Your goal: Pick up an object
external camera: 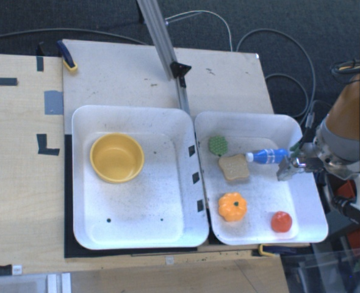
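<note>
Looking down on the bench, you have two white bins side by side. The left bin [82, 163] holds a yellow bowl [116, 157], sitting upright toward its 10 o'clock corner. The right bin [253, 122] holds the pickable things. A small green disc [218, 145] lies near the bin's 10 o'clock area. Just beside it, at its 5 o'clock, rests a tan sponge [234, 168], the two nearly touching. A blue bottle with a white cap [266, 156] lies on its side at the sponge's 2 o'clock, cap end toward the sponge, blue end toward the gripper. An orange pumpkin [232, 207] sits at the bin's 7 o'clock, apart from the sponge above it. A red ball [281, 221] rests near the bin's 5 o'clock corner, well apart from the pumpkin.

Your arm [345, 124] comes in from 3 o'clock, and the gripper [291, 162] hangs over the right bin's 3 o'clock side, right at the blue end of the bottle. Its fingers are too small and blurred here, so you cannot tell whether the hand is wide, narrow, or closed on the bottle, nor whether it truly touches it.

A grey pole [158, 29] crosses the bench from 12 o'clock down to the gap between the bins, and black cables [271, 47] loop across the dark floor at 1 o'clock.
</note>
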### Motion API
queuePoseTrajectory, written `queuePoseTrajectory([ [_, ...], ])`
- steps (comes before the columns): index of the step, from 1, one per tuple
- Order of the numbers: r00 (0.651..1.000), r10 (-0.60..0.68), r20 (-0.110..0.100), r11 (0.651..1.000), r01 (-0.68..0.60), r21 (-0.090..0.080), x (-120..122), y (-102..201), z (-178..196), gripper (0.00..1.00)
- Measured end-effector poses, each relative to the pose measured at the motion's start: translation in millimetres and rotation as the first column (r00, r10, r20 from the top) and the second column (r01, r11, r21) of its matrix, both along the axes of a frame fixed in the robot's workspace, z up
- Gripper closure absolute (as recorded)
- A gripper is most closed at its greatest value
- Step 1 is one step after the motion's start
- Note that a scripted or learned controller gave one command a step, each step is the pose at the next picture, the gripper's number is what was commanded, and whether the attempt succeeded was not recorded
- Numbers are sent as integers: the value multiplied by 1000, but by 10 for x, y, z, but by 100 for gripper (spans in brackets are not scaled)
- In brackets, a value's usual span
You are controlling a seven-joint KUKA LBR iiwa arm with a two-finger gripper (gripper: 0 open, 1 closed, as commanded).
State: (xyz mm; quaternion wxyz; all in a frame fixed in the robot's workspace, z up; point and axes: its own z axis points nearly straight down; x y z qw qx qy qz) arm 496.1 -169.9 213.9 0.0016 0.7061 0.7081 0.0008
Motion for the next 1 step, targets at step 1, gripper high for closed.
queuePoseTrajectory([
  [1,1000,-1,-2,1000,1,0,8,3,243,100],
])
